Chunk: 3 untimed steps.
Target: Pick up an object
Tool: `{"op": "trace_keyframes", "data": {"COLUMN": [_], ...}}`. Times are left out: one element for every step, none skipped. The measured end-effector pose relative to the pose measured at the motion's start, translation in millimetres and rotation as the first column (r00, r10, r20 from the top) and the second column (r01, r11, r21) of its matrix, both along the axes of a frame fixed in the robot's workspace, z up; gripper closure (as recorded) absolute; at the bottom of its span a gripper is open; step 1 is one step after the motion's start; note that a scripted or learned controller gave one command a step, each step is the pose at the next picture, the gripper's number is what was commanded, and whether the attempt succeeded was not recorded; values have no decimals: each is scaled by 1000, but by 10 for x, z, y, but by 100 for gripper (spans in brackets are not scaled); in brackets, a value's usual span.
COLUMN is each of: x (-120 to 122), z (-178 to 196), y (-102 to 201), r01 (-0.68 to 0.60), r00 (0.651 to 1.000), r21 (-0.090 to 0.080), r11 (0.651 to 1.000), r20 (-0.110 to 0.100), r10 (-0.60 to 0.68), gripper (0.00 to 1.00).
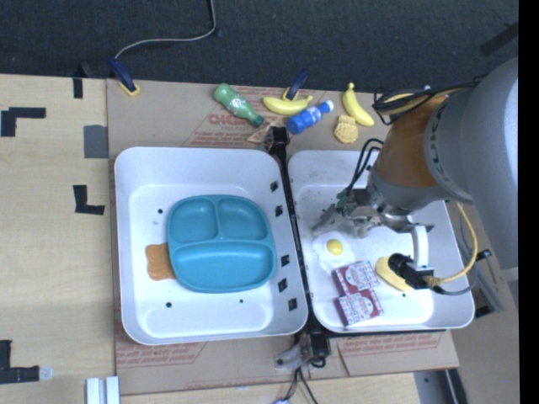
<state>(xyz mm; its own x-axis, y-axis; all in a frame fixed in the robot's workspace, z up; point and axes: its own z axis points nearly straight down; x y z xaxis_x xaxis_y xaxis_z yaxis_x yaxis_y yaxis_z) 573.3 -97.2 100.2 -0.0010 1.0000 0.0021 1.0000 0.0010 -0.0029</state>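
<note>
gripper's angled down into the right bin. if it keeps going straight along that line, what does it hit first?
Most likely bare floor of the right bin, upper-left part. The gripper points down and left; the fried egg toy sits just below that line, so a graze is possible. Depth is unclear from this view.

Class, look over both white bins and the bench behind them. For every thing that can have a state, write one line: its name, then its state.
Blue divided plate: right way up in the left bin, over an orange piece.
Orange piece: flat, partly under the plate.
Fried egg: flat in the right bin.
Red cartons: two, side by side, lying flat.
Green bottle: on its side behind the bins.
Blue bottle: on its side.
Gripper: low over the right bin.
</note>
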Motion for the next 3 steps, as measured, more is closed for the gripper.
{"op": "trace_keyframes", "data": {"x": [958,950,944], "z": [1289,1844,1162], "y": [355,-413,66], "r01": [-2,2,-2], "r00": [1000,1000,1000], "r21": [-3,-5,-2], "r11": [1000,1000,1000], "r20": [6,4,-1], "r10": [2,-2,2], "gripper": [0,0,0]}}
